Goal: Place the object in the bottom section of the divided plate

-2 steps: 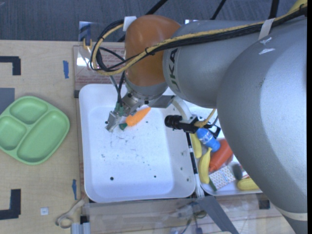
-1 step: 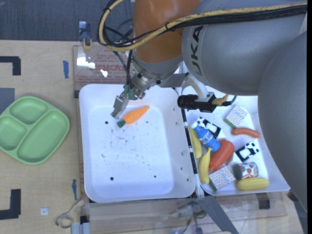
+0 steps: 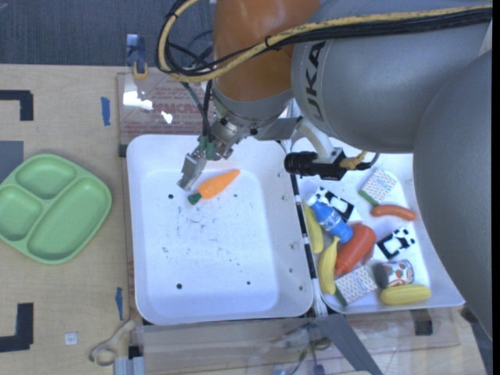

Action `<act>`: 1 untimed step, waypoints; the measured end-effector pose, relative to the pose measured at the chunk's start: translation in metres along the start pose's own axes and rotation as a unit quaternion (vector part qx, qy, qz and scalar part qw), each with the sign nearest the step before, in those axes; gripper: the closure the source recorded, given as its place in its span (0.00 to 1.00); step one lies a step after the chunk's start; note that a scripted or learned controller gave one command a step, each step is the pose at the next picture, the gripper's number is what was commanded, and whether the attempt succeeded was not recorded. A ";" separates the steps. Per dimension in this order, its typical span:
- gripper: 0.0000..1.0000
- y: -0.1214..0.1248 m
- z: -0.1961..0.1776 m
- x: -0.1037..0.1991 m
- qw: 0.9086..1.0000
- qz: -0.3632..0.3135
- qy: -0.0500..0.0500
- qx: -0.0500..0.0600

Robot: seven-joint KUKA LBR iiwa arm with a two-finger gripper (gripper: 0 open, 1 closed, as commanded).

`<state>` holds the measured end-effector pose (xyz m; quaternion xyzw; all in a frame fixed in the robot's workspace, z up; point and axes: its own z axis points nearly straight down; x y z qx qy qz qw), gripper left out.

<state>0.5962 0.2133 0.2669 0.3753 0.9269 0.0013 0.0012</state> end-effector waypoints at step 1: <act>0.00 0.000 0.000 0.000 1.000 0.000 0.000 0.000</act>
